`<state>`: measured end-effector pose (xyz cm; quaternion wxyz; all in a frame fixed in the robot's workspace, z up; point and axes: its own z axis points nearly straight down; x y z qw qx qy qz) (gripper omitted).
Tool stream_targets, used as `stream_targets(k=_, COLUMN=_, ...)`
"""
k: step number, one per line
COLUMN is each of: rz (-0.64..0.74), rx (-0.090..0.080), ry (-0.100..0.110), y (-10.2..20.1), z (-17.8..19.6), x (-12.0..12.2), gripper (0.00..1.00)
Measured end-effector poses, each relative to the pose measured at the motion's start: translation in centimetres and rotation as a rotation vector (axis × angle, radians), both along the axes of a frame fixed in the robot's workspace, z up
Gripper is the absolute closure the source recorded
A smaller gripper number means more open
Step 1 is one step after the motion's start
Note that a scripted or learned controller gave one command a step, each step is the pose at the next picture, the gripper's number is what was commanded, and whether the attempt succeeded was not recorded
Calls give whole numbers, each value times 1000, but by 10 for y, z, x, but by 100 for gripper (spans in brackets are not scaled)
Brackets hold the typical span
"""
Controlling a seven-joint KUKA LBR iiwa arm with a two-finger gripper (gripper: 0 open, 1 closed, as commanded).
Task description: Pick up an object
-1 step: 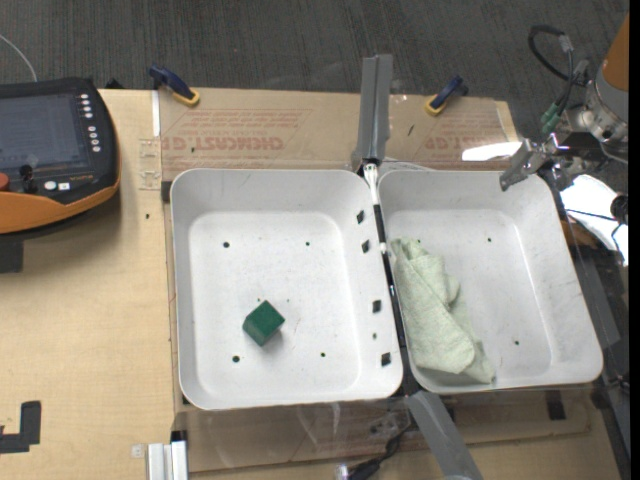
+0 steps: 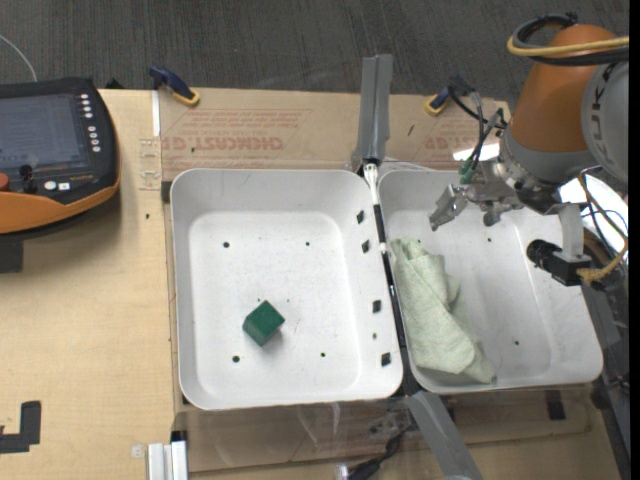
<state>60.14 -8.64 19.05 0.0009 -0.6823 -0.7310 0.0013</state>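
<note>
A small green block (image 2: 264, 322) lies on the floor of the left bin (image 2: 200, 268), toward its front. A crumpled pale green cloth (image 2: 435, 313) stretches along the left side of the right bin (image 2: 540, 358). My gripper (image 2: 468, 211) hangs over the back of the right bin, above and to the right of the cloth's upper end. Its two fingers (image 2: 443, 211) are spread apart with nothing between them. The grey and orange arm (image 2: 560, 88) comes in from the right.
A teach pendant (image 2: 50, 153) rests on the bench at the far left. A grey divider bar (image 2: 375, 108) rises between the bins at the back. Clamps (image 2: 175, 85) hold the cardboard sheet behind them. Cables (image 2: 590, 258) trail along the right bin's edge.
</note>
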Motion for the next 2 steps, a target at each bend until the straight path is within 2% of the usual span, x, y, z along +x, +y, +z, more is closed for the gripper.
stream_targets(k=1, rz=-59, rx=0, ry=-3, y=13, z=6, x=16, gripper=0)
stream_targets(k=2, rz=94, rx=-1, ry=-3, y=87, z=1, x=51, gripper=0)
